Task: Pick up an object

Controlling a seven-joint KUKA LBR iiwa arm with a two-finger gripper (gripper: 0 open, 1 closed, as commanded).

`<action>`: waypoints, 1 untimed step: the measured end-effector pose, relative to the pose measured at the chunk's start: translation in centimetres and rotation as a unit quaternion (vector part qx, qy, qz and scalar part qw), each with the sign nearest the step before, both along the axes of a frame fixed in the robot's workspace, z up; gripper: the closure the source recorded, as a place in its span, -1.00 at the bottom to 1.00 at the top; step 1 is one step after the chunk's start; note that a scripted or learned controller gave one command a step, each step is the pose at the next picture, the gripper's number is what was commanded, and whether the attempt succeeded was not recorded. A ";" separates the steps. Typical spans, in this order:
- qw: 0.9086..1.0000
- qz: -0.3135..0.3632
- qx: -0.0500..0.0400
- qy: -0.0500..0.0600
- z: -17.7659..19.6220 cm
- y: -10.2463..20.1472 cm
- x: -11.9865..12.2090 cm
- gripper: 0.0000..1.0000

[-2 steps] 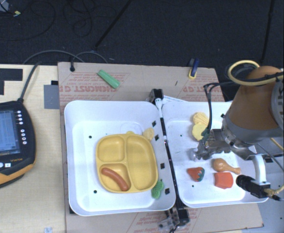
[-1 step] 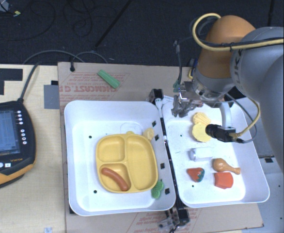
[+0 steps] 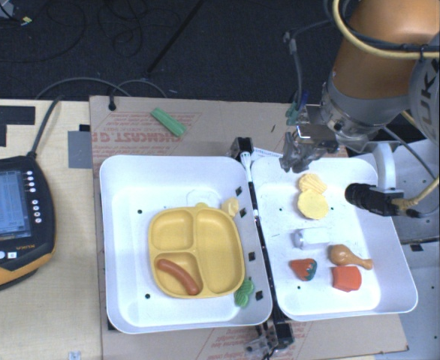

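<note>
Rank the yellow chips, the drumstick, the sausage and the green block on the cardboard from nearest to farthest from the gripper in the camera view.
From the gripper, at the right bin's back edge:
1. Yellow chips, right bin, just in front of the gripper.
2. Drumstick, right bin, toward its front.
3. Green block, on the cardboard behind the left bin.
4. Sausage, in the yellow tray's front compartment, left bin.

Even overhead light falls bright on the two white bins (image 3: pixel 122 201), which glare slightly, while the floor behind sinks into near black. Shadows are soft and short; the whole frame is mildly grainy.
</note>
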State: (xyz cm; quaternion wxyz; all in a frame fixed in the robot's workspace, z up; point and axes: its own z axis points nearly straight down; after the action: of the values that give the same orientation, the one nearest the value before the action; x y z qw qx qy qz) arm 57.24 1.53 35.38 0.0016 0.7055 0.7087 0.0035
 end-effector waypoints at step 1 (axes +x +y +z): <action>1.000 -0.002 -0.001 0.006 1.4 0.6 -5.5 1.00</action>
State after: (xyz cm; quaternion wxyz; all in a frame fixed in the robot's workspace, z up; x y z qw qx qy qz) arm 51.70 2.10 36.83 -0.0018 0.7066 0.7076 -0.0010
